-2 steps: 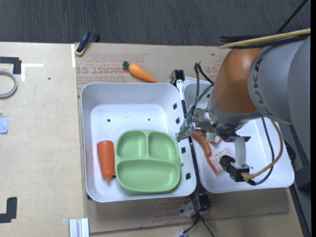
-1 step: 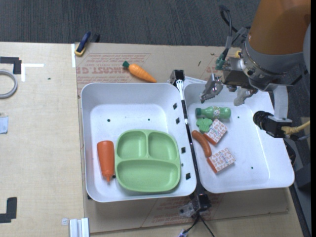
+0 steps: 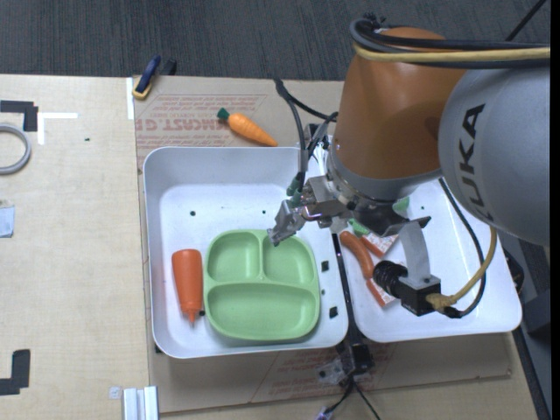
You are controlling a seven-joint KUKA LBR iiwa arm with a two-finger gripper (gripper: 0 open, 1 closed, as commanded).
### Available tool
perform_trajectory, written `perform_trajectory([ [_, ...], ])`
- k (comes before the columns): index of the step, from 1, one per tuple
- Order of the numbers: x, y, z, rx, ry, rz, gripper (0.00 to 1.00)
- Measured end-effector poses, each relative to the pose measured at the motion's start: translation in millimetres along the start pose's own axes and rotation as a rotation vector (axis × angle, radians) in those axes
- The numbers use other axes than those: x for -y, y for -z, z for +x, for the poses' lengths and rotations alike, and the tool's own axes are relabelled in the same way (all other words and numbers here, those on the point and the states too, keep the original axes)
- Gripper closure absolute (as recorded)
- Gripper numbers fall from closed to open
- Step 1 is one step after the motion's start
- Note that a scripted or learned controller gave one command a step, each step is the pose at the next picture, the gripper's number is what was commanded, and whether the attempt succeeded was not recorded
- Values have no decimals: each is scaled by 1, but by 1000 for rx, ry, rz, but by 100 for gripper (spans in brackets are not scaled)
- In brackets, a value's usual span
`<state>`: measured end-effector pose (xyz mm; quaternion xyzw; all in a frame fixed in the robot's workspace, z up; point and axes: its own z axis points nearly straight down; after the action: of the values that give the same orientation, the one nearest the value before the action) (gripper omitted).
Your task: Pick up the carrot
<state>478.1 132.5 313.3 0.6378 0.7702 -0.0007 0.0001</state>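
Note:
A small orange carrot with a green top (image 3: pixel 248 128) lies on the cardboard behind the left bin, outside both bins. A thick orange carrot-like piece (image 3: pixel 186 283) lies lengthwise in the left bin (image 3: pixel 166 199), just left of the green divided plate (image 3: pixel 262 287). A slim orange-red piece (image 3: pixel 359 250) lies in the right bin (image 3: pixel 490 313), partly hidden under the arm. My gripper (image 3: pixel 283 226) hangs over the far edge of the plate, apart from all three orange pieces, and I see nothing in it.
The big grey and orange arm (image 3: pixel 411 121) covers most of the right bin. A blue and yellow object (image 3: pixel 147 75) lies on the bench behind the cardboard. A ring (image 3: pixel 13 147) sits at the far left. Bare bin floor lies behind the plate.

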Motion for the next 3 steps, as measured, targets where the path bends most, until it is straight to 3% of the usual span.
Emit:
perform_trajectory([
  [1,6,0,-36,0,123,-1,0],
  [2,0,-155,5,-1,184,1,0],
  [3,-46,-105,-68,1,431,-3,0],
])
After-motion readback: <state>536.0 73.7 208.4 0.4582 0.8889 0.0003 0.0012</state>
